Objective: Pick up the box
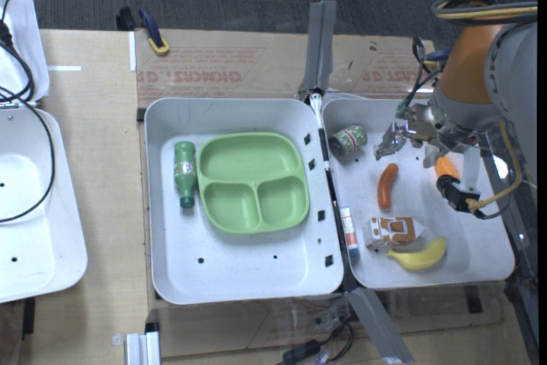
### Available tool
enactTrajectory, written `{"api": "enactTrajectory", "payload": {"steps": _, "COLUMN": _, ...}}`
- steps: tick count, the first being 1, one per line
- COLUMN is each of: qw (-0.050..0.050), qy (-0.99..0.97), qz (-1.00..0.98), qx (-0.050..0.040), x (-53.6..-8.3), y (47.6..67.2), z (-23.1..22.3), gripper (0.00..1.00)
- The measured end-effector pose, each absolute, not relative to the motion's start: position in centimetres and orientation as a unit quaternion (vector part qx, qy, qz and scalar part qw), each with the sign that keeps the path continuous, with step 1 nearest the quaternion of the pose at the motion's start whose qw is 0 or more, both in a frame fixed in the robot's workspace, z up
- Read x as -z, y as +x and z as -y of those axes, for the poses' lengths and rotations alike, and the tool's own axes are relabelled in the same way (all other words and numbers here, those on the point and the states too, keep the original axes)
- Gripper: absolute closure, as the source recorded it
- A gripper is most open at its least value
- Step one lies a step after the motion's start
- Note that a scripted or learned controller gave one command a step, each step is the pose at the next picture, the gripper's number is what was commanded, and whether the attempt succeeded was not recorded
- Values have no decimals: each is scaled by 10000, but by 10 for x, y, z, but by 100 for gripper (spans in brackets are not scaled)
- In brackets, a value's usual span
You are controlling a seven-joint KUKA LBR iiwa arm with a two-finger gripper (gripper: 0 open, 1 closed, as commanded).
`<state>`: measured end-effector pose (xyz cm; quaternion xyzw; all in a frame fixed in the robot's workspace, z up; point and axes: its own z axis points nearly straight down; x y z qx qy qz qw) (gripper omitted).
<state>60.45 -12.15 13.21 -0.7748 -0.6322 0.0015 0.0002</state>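
The box (pixel 391 230) is a small brown and white carton lying near the front of the right bin (pixel 479 269), touching a yellow banana (pixel 420 256). My gripper (pixel 403 146) hangs over the back half of the right bin, well behind the box and just right of a green can (pixel 348 139). Its fingers are spread open with nothing between them. The grey arm with its orange band (pixel 470 68) reaches in from the right.
A red sausage (pixel 386 185) lies between the gripper and the box. An orange carrot-like piece (pixel 445 167) sits under the wrist, and a white tube (pixel 348 232) lies along the bin's left wall. The left bin (pixel 171 261) holds a green divided plate (pixel 253 181) and a green bottle (pixel 185 173).
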Motion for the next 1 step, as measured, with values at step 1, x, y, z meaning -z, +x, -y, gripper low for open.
{"api": "enactTrajectory", "payload": {"steps": 1, "qw": 9, "qy": -6651, "qz": 7467, "qx": -9, "x": -143, "y": 553, "z": 116, "gripper": 0}}
